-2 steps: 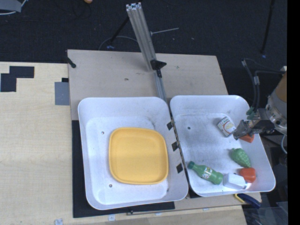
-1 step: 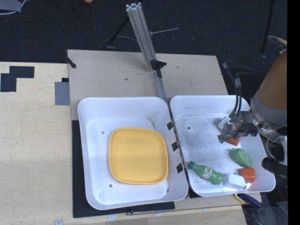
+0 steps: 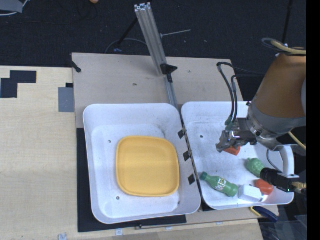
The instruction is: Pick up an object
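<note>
In the right bin (image 3: pixel 210 115) my gripper (image 3: pixel 228 144) hangs low, right over a small orange-red object (image 3: pixel 232 151) that peeks out beneath it. A green bottle (image 3: pixel 220 183) lies on its side near the bin's front left. A green object (image 3: pixel 254 166) sits to the right of the gripper. A red piece (image 3: pixel 264 187) and a white piece (image 3: pixel 251 193) lie at the front right corner. The grey arm with its orange band (image 3: pixel 280 91) comes in from the right.
The left bin (image 3: pixel 97 129) holds a square yellow plate (image 3: pixel 147 165). A metal rail (image 3: pixel 154 36) slants up from between the bins. Black cables (image 3: pixel 232 91) hang beside the wrist, and black clips sit along the wall between the two bins.
</note>
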You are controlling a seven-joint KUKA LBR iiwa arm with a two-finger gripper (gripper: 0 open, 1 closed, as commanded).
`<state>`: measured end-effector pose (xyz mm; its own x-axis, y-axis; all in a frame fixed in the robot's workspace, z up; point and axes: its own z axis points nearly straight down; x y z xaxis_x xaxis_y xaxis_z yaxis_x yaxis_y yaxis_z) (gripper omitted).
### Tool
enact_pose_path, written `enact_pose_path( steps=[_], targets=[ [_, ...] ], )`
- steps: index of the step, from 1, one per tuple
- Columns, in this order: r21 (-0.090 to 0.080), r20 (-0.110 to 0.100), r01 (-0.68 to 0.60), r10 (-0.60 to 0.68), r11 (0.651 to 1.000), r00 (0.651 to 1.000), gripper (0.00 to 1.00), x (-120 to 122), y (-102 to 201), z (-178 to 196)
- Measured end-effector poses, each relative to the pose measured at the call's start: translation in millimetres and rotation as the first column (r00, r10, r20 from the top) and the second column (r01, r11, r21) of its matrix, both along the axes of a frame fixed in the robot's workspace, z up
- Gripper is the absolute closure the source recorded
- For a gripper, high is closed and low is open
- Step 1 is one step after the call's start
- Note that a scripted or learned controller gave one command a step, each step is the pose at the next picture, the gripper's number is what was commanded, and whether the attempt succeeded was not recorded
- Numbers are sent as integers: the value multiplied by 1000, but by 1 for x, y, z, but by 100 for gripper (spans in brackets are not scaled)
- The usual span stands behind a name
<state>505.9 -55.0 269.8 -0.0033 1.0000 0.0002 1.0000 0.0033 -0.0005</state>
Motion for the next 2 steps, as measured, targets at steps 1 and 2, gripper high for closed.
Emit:
enact_pose_path(
  steps=[1, 2],
  targets=[
    [0, -1, 0, 0, 1000, 1000, 100, 2, 59, -7],
    [0, -3, 1, -1, 1000, 1000, 100, 13, 107, -31]
  ],
)
